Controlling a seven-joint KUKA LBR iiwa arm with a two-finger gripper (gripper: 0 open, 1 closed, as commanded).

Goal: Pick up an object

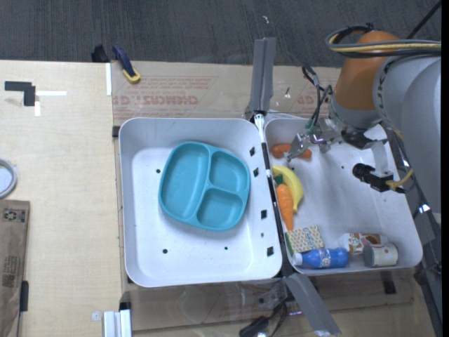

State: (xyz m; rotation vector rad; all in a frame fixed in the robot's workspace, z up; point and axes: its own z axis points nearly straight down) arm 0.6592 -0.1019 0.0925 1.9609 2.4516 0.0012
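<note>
Grey and bulky, the arm [414, 97] reaches in from the right and sits closest to the lens, with its orange band above the wrist over the far end of the right bin [351, 202]. The left bin [140, 209] bears just a blue divided plate [205, 185], lying flat and well apart from the tool.

In the right bin, things crowd along the wall shared with the left bin and along the near edge. A banana [293, 182] curves beside the shared wall, and a carrot [285, 206] lies touching it on the near side, both running roughly parallel to that wall. Further toward the near edge are a blue bottle [323, 258] on its side, a patterned packet [304, 238] just above it, and a small can [380, 253] to the right.

The gripper [303, 147] is low in the far left corner of the right bin; whether it is open or closed cannot be made out at this size. A small orange piece [280, 149] lies just beside it, on the side toward the shared wall (whether they touch is unclear, and nothing shows it as held).

That piece looks like the likeliest target: it lies leftward from the tool, close against the wall. The coming move probably calls for a short shift toward the wall, where there is little room. The banana is the next nearest, toward the near edge.
</note>
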